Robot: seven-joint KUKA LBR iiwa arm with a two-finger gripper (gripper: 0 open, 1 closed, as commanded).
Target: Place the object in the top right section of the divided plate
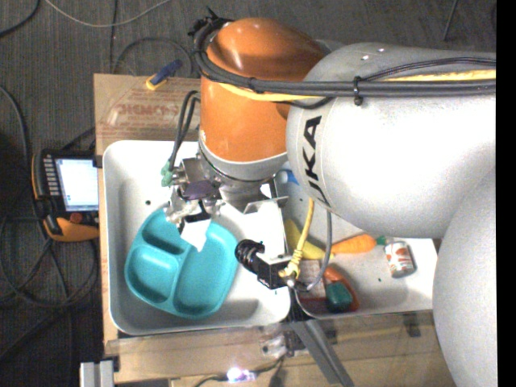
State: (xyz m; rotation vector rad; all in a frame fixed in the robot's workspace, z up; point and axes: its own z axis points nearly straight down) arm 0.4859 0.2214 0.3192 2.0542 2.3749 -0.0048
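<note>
Wrist hardware hides much of the gripper (192,210), so I cannot tell its state or whether it has hold of anything. It hangs over the teal divided plate (181,268) in the left bin (117,216). A carrot (355,244) and can (398,258) lie in the right bin, partly hidden by the arm (387,135).

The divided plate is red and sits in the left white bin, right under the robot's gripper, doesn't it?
Not quite: the divided plate is teal, not red, as the camera view shows. The rest holds: it sits in the left white bin, with the gripper just above its upper edge.
</note>
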